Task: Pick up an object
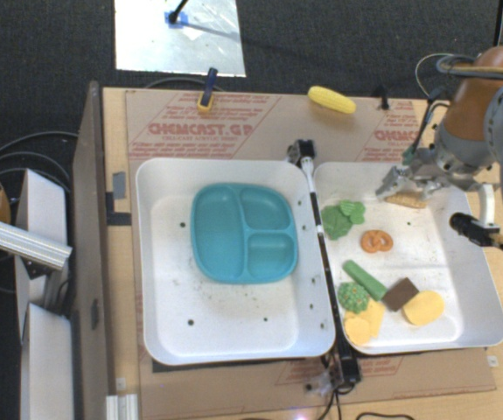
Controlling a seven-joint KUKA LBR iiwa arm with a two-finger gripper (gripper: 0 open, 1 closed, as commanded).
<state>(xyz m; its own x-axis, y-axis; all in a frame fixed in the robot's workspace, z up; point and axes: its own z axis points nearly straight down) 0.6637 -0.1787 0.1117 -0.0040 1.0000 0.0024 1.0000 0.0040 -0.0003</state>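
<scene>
My gripper (401, 182) hangs low over the far part of the right bin (474, 287). Directly under its tip, and partly covered by it, lies a flat tan piece (407, 201). Further toys lie in the right bin: a leafy green piece (342, 218), an orange pretzel (376, 241), a green stick (365, 279), a second leafy green (352, 297), a brown block (400, 293), a yellow round (423, 307) and a yellow wedge (363, 324).
The left bin (168, 261) holds a teal divided plate (243, 233). A yellow toy (331, 100) and a yellow-handled tool (207, 91) lie on the cardboard behind the bins. A black cable end (470, 227) juts in over the right bin's right rim.
</scene>
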